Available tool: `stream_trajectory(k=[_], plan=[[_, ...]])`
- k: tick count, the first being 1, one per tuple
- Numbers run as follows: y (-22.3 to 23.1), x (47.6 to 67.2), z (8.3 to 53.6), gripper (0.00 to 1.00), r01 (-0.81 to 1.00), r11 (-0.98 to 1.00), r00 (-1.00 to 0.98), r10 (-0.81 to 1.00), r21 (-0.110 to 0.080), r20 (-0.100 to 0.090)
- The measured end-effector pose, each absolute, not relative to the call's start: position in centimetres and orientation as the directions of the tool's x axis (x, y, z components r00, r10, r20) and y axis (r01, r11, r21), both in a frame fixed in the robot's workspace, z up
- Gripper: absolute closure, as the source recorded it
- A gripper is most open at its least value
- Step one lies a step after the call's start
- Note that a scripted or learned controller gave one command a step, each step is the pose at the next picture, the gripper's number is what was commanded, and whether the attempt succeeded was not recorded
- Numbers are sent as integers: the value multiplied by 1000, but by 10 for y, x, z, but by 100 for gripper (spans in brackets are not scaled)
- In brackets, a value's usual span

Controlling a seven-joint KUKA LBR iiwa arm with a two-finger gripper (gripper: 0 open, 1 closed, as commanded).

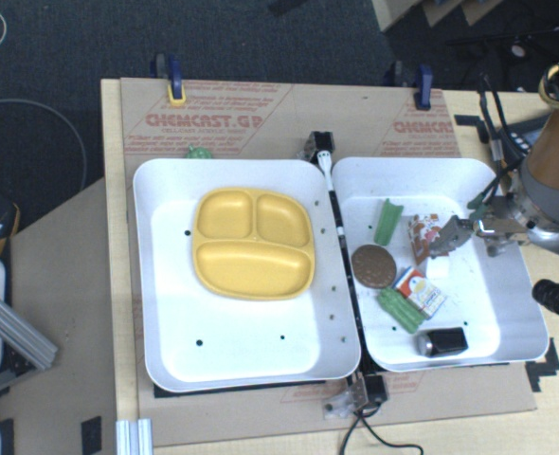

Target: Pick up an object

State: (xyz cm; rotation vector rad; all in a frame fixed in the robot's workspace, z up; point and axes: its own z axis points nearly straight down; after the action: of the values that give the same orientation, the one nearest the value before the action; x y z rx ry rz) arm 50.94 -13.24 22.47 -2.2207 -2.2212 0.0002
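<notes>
a: where's the gripper point(447, 238) right now?

b: inside the right bin point(507, 339), toward its right edge, low over the floor of the bin. the arm point(545, 173) comes in from the desk's right edge.

a: open or closed?

b: i can't tell. the tip is dark and sits right against a red-and-white wrapper point(422, 233), so the view doesn't settle it, and i can't say it has hold of anything.

a: what else is in that bin?

b: a green stick point(388, 222) leaning near the far wall, left of the wrapper. a round brown disc point(374, 265) by the left wall. nearer the front, a second green piece point(399, 310) lies at a slant, touching a small red, white and blue packet point(422, 291). a black block point(444, 341) lies close to the front edge.

a: and the left bin point(166, 349)?

b: one yellow divided plate point(254, 243), three compartments, sitting in the far half of the bin.

a: the desk point(128, 254) itself?

b: a brown board with red printing, held by two blue and yellow clamps at its far edge, one point(173, 76) near the left corner and one point(423, 85) further right. a black clip point(320, 145) sits where the two bins meet at the far side.
</notes>
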Motion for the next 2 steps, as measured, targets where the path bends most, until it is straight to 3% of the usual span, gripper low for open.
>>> stream_trajectory(k=[1, 2], plan=[[-128, 513, 139, 0, 1000, 0, 0, 1000, -8, 3], [-95, 484, 86, 0, 1000, -1, 1, 1000, 13, -8]])
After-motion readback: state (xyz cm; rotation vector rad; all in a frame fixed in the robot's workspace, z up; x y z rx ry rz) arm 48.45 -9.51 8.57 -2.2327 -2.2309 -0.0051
